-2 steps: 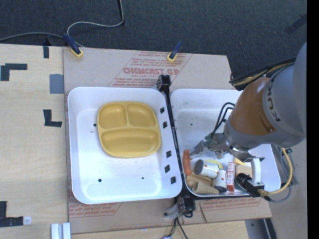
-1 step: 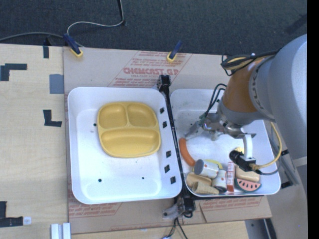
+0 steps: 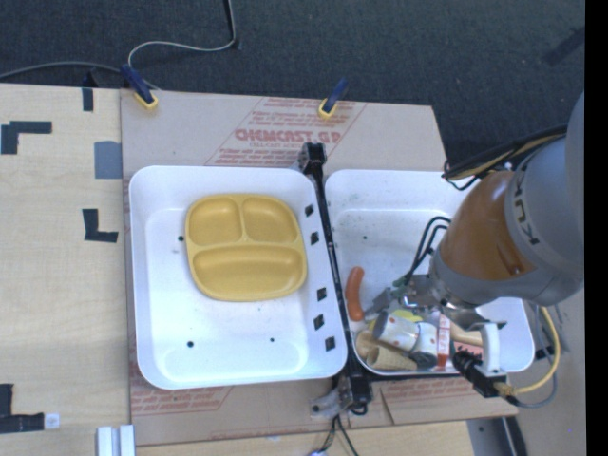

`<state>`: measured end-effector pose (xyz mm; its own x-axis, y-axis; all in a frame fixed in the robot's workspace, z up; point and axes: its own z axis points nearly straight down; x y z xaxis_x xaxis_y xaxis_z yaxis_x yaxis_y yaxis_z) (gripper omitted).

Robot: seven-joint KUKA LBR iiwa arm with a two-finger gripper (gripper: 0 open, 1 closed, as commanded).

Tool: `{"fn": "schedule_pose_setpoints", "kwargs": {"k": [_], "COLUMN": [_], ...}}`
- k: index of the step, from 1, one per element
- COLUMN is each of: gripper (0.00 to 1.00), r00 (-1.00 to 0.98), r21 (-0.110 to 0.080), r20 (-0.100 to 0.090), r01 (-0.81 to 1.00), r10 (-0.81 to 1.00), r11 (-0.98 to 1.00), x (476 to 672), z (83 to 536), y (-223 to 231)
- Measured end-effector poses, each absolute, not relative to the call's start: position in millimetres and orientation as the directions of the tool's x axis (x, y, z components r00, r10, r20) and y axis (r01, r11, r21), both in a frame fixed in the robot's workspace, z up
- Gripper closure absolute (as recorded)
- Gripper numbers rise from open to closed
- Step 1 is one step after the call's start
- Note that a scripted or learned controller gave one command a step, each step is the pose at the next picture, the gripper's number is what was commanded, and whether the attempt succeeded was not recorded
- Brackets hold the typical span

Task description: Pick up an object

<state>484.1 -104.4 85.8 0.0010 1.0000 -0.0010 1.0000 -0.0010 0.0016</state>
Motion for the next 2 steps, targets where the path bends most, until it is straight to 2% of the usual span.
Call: {"fn": "schedule_pose_setpoints", "kwargs": {"k": [1, 2], "gripper": [1.00, 1.00], "r00": [0.001, -0.002], "r21": [0.006, 0.000], "r20": [-0.002, 0.001], "r01": [1.000, 1.000], "r10": [1.000, 1.000], "r11": [-0.001, 0.002], "x": [485.7, 484.1], "z": [96, 191], "y": [-105, -47]}}
